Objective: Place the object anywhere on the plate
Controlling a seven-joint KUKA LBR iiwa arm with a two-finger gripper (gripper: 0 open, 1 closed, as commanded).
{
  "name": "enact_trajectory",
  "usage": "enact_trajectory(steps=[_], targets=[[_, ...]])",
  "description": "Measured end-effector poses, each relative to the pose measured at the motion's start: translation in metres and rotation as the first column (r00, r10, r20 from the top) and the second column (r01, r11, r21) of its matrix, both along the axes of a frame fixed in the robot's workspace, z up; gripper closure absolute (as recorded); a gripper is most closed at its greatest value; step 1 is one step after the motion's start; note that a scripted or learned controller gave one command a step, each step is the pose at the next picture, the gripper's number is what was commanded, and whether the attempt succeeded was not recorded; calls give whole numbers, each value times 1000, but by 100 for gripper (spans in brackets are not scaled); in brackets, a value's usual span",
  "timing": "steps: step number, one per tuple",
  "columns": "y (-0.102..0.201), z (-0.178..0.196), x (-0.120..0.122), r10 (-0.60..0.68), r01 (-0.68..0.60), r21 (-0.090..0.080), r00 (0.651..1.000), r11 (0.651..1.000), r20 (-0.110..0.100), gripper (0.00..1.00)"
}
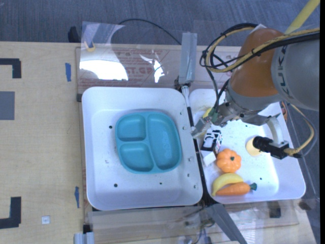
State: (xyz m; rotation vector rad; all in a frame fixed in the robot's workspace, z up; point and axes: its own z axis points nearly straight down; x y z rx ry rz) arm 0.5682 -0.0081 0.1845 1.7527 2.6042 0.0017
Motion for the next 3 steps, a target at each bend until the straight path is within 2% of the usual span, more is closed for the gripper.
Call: enact_trajectory(steps=[1, 2, 3], targets=[[71, 0, 29, 60, -60, 1, 998, 998, 1, 0], [70, 11, 31, 60, -60, 0, 998, 998, 8, 100], [109, 104, 1, 438, -438, -2, 899, 899, 7, 100]])
